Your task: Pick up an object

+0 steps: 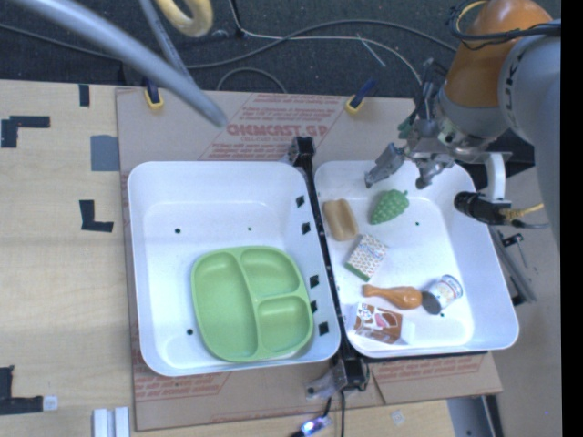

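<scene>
Gripper (407,167) hung with fingers spread wide, holding nothing, just above green bumpy fruit (389,206) at right bin's (474,330) back. Needed straight descent centred over fruit, jaws straddling its widest part, clear of bread piece (340,218) alongside.

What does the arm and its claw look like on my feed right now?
The arm is a thick, rounded grey body with a glossy orange band above the wrist. Below it sits a grey metal wrist block carrying the claw, which has two slim dark grey fingers. A white bracket with a black cylindrical part hangs beside the wrist, and thin cables trail from it.
</scene>
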Motion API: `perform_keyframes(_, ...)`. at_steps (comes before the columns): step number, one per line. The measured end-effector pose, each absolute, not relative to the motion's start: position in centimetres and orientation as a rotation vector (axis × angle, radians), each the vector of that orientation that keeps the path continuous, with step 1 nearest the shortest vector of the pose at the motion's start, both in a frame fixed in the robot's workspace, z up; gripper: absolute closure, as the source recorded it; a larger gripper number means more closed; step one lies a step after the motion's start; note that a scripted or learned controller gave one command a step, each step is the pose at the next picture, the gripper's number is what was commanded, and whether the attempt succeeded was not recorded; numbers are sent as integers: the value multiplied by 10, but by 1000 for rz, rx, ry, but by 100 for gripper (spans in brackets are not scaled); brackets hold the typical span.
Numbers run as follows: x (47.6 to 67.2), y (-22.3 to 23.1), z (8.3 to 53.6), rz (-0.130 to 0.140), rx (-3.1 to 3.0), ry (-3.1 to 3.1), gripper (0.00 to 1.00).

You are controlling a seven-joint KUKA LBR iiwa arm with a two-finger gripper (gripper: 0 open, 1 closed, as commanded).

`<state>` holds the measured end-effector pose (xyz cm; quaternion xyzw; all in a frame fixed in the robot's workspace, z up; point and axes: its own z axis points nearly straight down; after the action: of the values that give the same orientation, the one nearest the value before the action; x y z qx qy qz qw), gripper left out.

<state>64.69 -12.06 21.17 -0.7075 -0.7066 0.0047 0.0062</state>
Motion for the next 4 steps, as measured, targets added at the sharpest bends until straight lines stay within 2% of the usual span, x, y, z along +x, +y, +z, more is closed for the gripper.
perform_keyframes(1, 650, -120, 220, 1, -2218, -2222, 0)
perform_keyframes(3, 649, -129, 112, 6, -2221, -2225, 0)
perform_keyframes(4, 652, -135, 103, 4, -2234, -2228, 0)
